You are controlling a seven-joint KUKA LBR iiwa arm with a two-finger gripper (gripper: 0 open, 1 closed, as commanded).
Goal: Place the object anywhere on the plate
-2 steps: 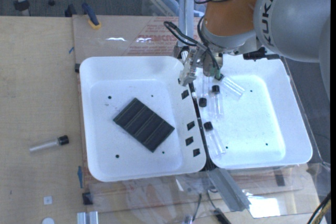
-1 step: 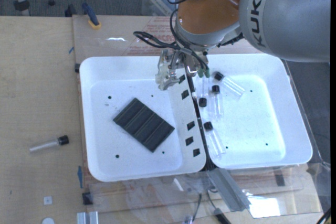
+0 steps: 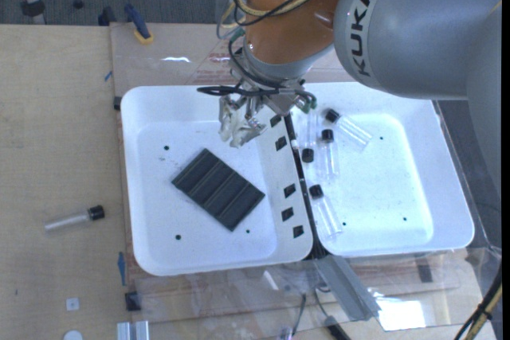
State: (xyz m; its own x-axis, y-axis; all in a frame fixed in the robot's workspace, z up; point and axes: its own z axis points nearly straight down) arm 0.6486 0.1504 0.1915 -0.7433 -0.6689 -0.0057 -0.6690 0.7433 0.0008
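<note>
Here we see the gripper (image 3: 243, 126) hanging over the upper right part of the left bin (image 3: 143, 239), just above and to the right of the dark ribbed plate (image 3: 217, 189) lying flat on the bin floor. A clear tube with a black cap seems to sit at its tip, but we cannot tell how the jaws stand. Several capped clear tubes (image 3: 328, 163) lie in the right bin (image 3: 446, 211), and one more tube (image 3: 73, 218) rests on the desk (image 3: 56, 131) to the left.

Dark ribbed rectangular plate (image 3: 218, 189) lay flat, angled, in the left bin (image 3: 143, 195), clear black-capped tubes (image 3: 328, 154) lay in the right bin (image 3: 414, 171).
</note>
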